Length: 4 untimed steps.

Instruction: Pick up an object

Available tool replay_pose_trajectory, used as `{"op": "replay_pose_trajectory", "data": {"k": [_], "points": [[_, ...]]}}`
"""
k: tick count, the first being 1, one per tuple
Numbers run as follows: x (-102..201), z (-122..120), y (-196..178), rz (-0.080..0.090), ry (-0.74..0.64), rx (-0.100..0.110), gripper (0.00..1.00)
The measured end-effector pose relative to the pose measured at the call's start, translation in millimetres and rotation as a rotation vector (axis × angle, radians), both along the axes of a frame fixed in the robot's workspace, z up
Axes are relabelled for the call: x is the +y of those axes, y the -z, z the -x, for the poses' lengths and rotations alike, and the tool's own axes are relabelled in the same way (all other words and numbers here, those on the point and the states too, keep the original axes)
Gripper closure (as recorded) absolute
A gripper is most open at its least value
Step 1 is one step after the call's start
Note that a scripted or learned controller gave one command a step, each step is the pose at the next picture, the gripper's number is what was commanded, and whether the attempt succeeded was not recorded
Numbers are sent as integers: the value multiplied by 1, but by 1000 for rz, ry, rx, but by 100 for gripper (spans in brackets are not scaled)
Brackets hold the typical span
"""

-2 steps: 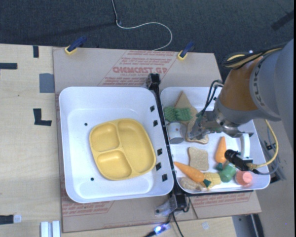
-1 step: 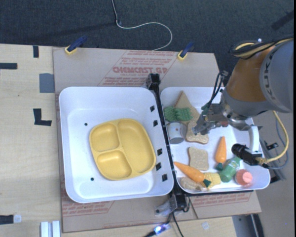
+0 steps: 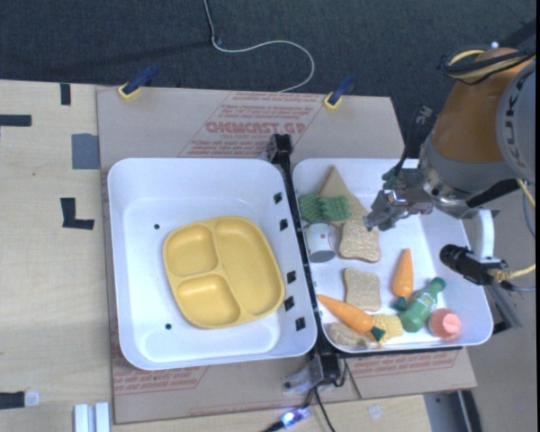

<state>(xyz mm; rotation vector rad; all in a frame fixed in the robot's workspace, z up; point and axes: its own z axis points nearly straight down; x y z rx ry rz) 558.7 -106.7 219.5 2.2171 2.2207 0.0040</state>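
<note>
My gripper (image 3: pixel 381 216) hangs over the right bin (image 3: pixel 450 342), just above and to the right of a slice of toy bread (image 3: pixel 359 242). Nothing shows between its fingers. The right bin holds a second bread slice (image 3: pixel 363 289), a tan wedge (image 3: pixel 337 184), a green leafy piece (image 3: pixel 326 208), a grey can (image 3: pixel 319 242), two toy carrots (image 3: pixel 402 274) (image 3: pixel 347 313), a green bottle (image 3: pixel 419 303) and a pink piece (image 3: pixel 445 324).
The left bin (image 3: pixel 135 187) holds a yellow divided plate (image 3: pixel 222 271). A black divider with clips (image 3: pixel 292 241) runs between the bins. Cardboard (image 3: pixel 243 124) lies under both bins, and a white cable (image 3: pixel 261 48) loops behind.
</note>
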Motion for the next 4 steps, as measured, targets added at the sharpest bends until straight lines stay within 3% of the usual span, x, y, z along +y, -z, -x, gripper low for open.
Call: {"op": "replay_pose_trajectory", "data": {"k": [1,3,4], "points": [[52,18,4,-2,-4,7,100],[160,22,4,-2,-6,7,100],[151,22,5,0,0,7,100]]}}
